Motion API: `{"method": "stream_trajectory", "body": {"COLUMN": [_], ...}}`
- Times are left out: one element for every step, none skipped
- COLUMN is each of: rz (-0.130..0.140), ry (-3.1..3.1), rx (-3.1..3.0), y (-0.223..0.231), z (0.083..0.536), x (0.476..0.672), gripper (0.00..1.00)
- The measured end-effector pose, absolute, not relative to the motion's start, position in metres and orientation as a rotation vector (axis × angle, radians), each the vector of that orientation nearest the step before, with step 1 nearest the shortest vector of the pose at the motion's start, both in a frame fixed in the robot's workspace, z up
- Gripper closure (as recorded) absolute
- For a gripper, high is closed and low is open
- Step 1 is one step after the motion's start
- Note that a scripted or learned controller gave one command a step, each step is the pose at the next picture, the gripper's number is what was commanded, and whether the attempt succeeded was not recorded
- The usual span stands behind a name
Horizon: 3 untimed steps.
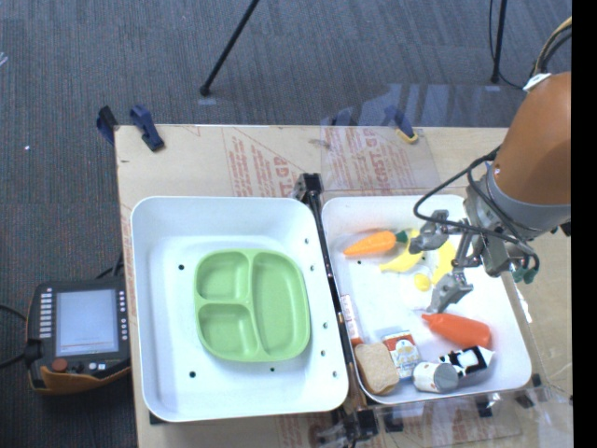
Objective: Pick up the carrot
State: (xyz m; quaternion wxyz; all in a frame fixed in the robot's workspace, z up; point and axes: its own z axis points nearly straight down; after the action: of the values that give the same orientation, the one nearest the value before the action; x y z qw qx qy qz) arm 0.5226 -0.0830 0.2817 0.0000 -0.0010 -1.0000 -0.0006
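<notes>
Bins sit side by side on the bench, and the right bin [373, 211] serves as landmark. Left of it lies the left bin [159, 241] with a green divided plate [252, 304] (three compartments). In the right bin's upper left lies the carrot [371, 244], untouched. Right of the carrot, the gripper [446, 264] hovers over the bin's middle, fingers spread apart, gripping nothing.

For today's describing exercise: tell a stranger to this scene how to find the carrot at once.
Start at the right-hand white bin, the one without the green divided plate. Along its far side, near the wall shared with the other bin, lies the carrot: orange, tapered, with a green stub pointing toward the yellow banana. The other orange item, nearer the front, has no green.
</notes>
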Motion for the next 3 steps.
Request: {"method": "stream_trajectory", "body": {"rz": [-0.008, -0.004, -0.003], "ry": [-3.128, -3.130, -3.142], "rx": [0.115, 0.208, 0.214], "y": [-0.062, -0.090, -0.088], "z": [0.180, 0.084, 0.099], "x": [0.627, 0.643, 0.647], "gripper": [0.00, 0.00, 1.00]}}
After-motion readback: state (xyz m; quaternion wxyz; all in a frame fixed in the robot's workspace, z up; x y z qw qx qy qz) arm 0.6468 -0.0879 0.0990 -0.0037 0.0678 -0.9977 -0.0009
